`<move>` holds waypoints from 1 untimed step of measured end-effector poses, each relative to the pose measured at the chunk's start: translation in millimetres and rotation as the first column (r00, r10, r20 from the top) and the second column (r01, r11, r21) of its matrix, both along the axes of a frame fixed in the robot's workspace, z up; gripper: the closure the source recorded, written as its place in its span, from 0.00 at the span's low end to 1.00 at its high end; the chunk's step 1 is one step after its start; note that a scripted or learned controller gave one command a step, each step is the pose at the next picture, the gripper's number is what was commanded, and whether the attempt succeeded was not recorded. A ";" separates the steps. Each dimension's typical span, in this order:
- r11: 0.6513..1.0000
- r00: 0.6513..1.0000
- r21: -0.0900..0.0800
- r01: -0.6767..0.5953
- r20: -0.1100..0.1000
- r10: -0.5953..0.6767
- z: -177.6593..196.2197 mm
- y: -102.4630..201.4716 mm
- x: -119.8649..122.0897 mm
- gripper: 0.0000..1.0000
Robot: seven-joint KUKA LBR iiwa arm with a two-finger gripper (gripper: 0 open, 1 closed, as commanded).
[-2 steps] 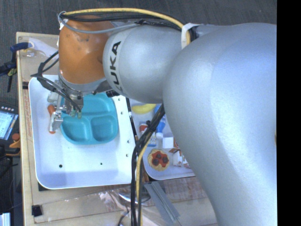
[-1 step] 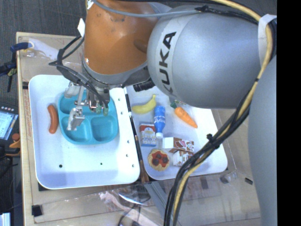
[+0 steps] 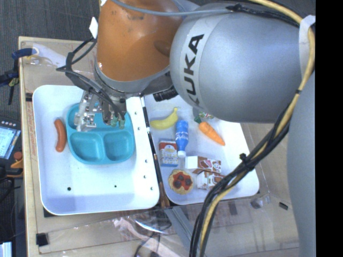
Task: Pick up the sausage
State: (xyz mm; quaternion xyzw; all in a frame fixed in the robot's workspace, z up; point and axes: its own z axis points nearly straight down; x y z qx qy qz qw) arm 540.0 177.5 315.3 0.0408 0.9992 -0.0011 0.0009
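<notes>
The sausage (image 3: 60,135) is reddish-orange and lies lengthwise on the floor of the left bin (image 3: 80,191), just left of a blue divided tray (image 3: 104,146). My gripper (image 3: 99,116) hangs over the tray's upper compartment, to the right of the sausage and apart from it. Its fingers (image 3: 83,116) stand open, with only the blue tray showing between them. The arm's orange band and grey body cover the top of both bins.
The right bin (image 3: 244,159) holds a banana (image 3: 165,120), a blue bottle (image 3: 182,135), a carrot (image 3: 211,133), a red carton (image 3: 168,153), a fruit tart (image 3: 181,181) and a brown-and-white packet (image 3: 209,173). Bare white floor lies in front of the tray.
</notes>
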 end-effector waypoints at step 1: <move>1.000 1.000 0.000 -0.010 -0.004 0.010 -48.5 41.2 -36.0 1.00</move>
